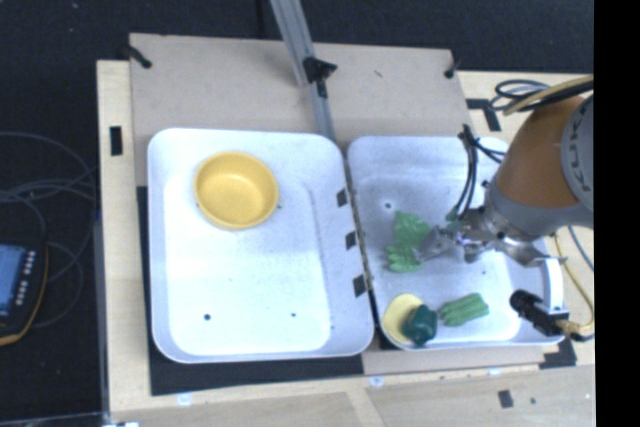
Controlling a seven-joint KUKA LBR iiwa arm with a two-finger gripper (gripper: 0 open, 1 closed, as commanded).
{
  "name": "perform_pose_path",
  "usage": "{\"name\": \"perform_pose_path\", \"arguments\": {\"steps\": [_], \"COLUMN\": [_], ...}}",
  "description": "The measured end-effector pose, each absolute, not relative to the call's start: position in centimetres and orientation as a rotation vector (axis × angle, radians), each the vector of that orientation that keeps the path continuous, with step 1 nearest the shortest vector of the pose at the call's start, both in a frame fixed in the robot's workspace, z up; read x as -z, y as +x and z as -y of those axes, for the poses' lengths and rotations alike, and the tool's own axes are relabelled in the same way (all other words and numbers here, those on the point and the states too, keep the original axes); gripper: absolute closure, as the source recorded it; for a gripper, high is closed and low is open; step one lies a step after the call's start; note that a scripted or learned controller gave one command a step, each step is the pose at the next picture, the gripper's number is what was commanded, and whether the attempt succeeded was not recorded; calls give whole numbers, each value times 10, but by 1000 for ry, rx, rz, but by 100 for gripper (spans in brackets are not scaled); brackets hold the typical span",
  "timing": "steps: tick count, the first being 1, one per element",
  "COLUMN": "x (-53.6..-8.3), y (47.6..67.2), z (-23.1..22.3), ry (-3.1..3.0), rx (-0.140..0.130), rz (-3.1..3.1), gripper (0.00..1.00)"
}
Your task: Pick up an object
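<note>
Small yellow cup with dark green lump (pixel 410 320) is sitting at the right bin's (pixel 400 160) front edge. Gripper (pixel 440 243) is reaching beside the light green soft toy (pixel 406 240); grip state unclear, likely approaching. Next: closing on it squarely.

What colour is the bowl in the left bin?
Yellow. The bowl sits near the back of the left bin, plain in the camera view.

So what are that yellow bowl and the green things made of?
The yellow bowl looks like smooth, matte plastic: even colour, soft rim. The green things look like moulded plastic or rubber toys, lumpy and dull; the view is too blurred to settle which.
</note>
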State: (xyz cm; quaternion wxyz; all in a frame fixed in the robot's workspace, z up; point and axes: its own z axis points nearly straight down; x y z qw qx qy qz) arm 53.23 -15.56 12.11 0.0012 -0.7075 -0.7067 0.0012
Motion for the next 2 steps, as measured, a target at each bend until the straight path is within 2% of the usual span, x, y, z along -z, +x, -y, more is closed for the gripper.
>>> {"name": "perform_pose_path", "arguments": {"steps": [1,2], "x": [-134,-189], "y": [534,531], "z": [156,147], "ry": [-2224,-2224], "rx": [3,6], "rz": [2220,2225], "gripper": [100,100]}}
